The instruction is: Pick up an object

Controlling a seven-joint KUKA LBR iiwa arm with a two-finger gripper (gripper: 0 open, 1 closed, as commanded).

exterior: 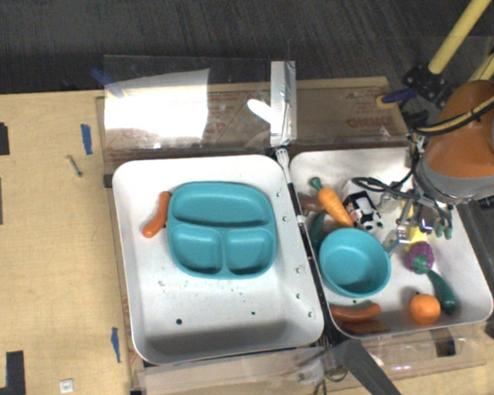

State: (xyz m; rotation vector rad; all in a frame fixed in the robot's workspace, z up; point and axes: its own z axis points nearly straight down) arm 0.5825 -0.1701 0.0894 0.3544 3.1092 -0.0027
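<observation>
The arm (471,147) came in from the right edge of the frame, its orange band over the upper right corner of the right bin (475,257). The gripper (421,218) hung low over the upper right part of that bin. Its metal parts were tangled with cables from this angle, so I could not tell whether it was open or closed, and nothing could be seen to be held in it.

Just below the gripper lay a small yellow piece (417,234), and touching that on its lower side was a purple toy (420,259) with a green tip. Further toward the lower right corner sat an orange fruit (424,307) with a dark green piece (444,292) just beside it on the right.

A teal bowl (354,263) stood upright in the left half of the right bin. Above it a carrot (334,206) lay at a slant, and a small black and white thing (363,211) sat just to the carrot's right. A brown sausage (355,313) lay along the lower wall, under the bowl.

The left bin (213,317) held a teal divided plate (222,228) in its upper half. An orange sausage (155,216) lay just beside the plate's left edge. Both were well apart from the gripper.

A clear plastic sheet (174,113) stood behind the left bin at the top of the frame.
</observation>
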